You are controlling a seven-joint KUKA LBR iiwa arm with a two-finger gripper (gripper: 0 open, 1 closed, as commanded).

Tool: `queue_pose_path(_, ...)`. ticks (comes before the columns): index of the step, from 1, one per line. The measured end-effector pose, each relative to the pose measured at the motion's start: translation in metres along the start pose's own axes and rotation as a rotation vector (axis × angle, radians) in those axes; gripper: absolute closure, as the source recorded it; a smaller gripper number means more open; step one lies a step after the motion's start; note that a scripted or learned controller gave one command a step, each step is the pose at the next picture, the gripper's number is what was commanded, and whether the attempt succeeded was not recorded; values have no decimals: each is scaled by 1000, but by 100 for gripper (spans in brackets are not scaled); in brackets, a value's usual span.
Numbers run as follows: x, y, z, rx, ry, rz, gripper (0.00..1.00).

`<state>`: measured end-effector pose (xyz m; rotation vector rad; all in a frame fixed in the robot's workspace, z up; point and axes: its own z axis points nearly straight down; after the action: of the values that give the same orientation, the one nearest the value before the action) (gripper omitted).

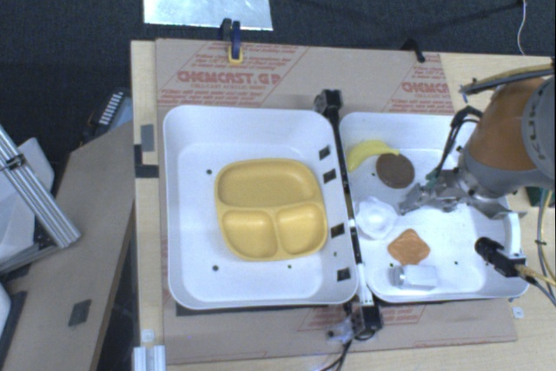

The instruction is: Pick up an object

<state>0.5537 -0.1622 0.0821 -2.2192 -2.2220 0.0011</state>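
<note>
Gripper low in right bin, between brown disc and white cup, likely lining up a pick; its grip can't be told.

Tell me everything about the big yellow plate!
The yellow plastic divided plate lies flat in the middle of the left white bin. It is a rounded square with a raised rim and three compartments: one wide one at the far side, two smaller ones nearer the camera. It looks clean, and nothing lies on it.

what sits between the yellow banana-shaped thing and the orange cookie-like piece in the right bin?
In the camera view, the brown disc and the white cup lie between the yellow piece and the orange piece.
</note>
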Motion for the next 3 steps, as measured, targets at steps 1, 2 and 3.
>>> queue_pose_path(1,-1,1,-13,-4,-2,-1,100)
queue_pose_path(2,-7,3,-59,-7,-2,0,100)
queue_pose_path(3,-10,11,-121,-9,-3,-3,100)
